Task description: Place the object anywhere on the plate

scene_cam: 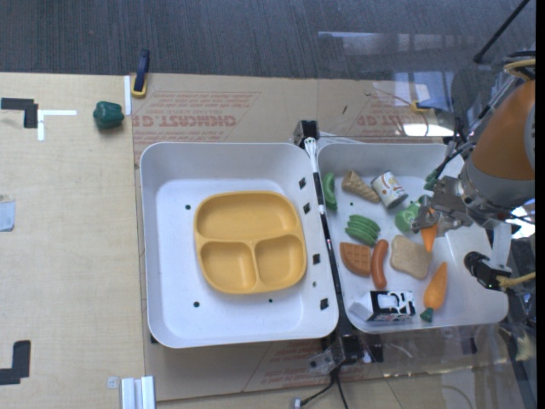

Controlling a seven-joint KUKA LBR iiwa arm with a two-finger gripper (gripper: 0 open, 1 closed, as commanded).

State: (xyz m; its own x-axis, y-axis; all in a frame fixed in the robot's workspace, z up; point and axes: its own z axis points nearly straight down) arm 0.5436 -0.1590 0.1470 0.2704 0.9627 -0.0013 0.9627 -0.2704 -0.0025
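Observation:
The yellow three-compartment plate (250, 240) lies in the left white bin (166, 254) with nothing on it. My gripper (438, 215) hangs over the right bin (477, 313), near its right side. A small orange carrot-like piece (428, 239) pokes out just below the gripper, and a round green toy (407, 219) sits against its left side. Whether the orange piece is gripped is hidden by the wrist.
The right bin also holds a can (390, 188), a wedge (360, 186), a green pod (364, 227), a waffle (356, 256), a sausage (379, 262), toast (410, 258), a carrot (436, 286) and a carton (390, 306). A green ball (108, 115) sits on the bench.

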